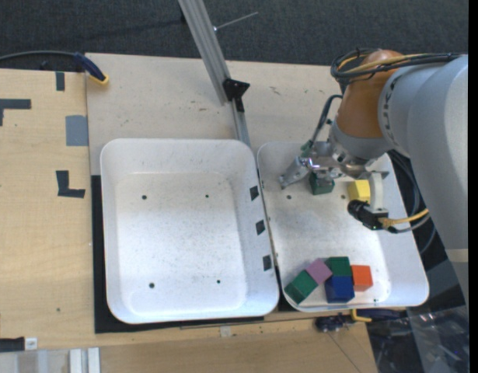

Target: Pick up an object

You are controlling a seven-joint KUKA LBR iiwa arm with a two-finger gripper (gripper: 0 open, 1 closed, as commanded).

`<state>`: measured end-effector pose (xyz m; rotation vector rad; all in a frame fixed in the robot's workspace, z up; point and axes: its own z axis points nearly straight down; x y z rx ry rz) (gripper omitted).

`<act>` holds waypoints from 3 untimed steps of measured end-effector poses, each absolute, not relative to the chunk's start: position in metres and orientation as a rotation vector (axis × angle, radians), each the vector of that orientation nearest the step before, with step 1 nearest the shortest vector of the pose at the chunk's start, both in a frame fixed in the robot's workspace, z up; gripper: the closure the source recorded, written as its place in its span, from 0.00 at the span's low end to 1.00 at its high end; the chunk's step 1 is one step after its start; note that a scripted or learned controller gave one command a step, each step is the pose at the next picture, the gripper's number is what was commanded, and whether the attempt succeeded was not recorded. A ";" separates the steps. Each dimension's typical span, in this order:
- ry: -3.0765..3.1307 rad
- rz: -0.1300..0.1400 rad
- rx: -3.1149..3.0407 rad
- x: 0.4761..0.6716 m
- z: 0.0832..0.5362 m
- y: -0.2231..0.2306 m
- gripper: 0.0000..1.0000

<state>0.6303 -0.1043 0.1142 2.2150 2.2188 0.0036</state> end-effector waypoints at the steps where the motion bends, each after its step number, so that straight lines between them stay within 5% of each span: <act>1: 2.211 0.018 2.205 0.636 0.116 -0.105 0.00; 2: 2.217 0.018 2.205 0.635 0.123 -0.102 1.00; 3: 2.221 0.002 2.219 0.631 0.170 -0.109 1.00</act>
